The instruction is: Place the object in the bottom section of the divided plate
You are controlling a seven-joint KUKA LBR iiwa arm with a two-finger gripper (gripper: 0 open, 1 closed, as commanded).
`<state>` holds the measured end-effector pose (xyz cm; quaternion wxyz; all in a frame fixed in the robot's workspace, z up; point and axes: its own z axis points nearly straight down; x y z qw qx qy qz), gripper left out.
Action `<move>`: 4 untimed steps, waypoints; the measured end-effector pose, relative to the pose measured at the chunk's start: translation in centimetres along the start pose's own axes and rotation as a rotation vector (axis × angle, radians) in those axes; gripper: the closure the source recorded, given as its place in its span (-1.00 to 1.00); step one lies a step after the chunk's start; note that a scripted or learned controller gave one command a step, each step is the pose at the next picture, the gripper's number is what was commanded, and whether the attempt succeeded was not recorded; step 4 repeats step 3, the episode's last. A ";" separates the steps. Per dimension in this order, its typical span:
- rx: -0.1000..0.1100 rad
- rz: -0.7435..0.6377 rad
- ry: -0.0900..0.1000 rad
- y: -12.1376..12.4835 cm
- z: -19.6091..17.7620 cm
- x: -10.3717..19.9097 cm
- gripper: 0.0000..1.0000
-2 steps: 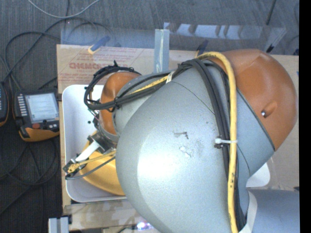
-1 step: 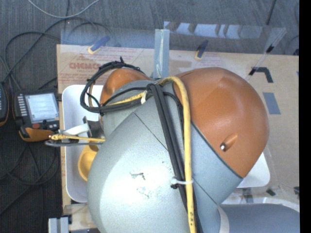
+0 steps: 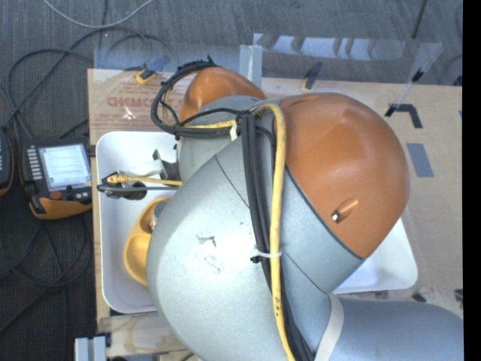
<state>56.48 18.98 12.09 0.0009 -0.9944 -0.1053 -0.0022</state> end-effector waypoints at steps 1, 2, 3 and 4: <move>-0.003 0.001 -0.011 -0.4 -3.5 -0.3 1.00; -0.002 0.003 -0.010 -0.3 -3.5 -0.3 -1.00; -0.007 -0.189 -0.008 1.3 -16.6 -0.4 -1.00; -0.007 -0.189 -0.008 1.3 -16.6 -0.4 -1.00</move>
